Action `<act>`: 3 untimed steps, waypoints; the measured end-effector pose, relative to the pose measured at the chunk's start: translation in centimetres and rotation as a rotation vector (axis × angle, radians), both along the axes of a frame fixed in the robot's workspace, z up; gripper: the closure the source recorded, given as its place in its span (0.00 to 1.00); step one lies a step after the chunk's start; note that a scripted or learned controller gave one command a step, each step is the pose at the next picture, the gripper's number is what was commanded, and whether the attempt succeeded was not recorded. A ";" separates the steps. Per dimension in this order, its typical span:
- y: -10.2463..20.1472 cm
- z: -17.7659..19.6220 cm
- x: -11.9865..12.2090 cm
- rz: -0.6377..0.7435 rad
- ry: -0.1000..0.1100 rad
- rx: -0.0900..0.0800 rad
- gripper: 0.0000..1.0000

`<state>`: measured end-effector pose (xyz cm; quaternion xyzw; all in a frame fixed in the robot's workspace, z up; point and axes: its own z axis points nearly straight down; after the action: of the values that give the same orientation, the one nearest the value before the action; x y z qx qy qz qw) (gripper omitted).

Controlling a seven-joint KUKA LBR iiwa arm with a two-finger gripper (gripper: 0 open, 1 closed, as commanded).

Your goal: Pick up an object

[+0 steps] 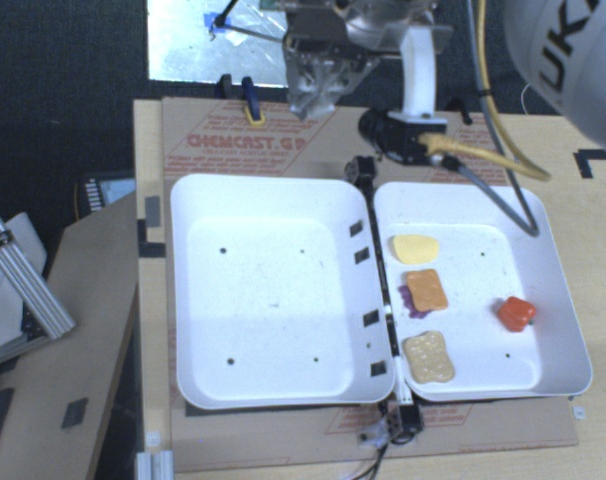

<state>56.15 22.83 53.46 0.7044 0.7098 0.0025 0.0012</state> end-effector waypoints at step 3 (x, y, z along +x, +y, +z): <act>0.6 -4.2 10.8 -0.004 -0.014 0.004 1.00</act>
<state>66.99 23.38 49.27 0.7059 0.7082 0.0088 0.0048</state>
